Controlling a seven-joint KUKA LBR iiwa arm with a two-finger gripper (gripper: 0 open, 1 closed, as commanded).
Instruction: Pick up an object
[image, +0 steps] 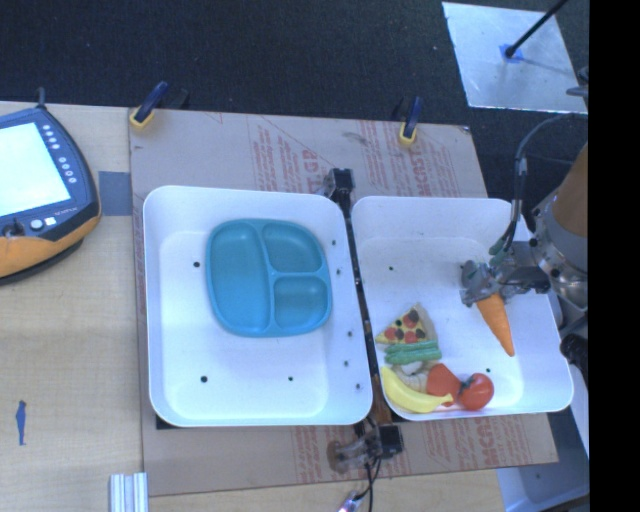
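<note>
At right of frame, over the right bin (400, 212), the gripper (478, 285) grasps the carrot (496, 319) by its top.

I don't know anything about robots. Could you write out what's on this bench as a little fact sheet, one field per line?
Left bin: holds a blue divided plate
Right bin: holds toy food
Toy food: pizza slice, green bean pod, banana, two red pieces, carrot
Gripper: over the right bin, at the carrot's thick end
Carrot held: cannot tell
Bench, left edge: orange-edged tablet controller
</note>
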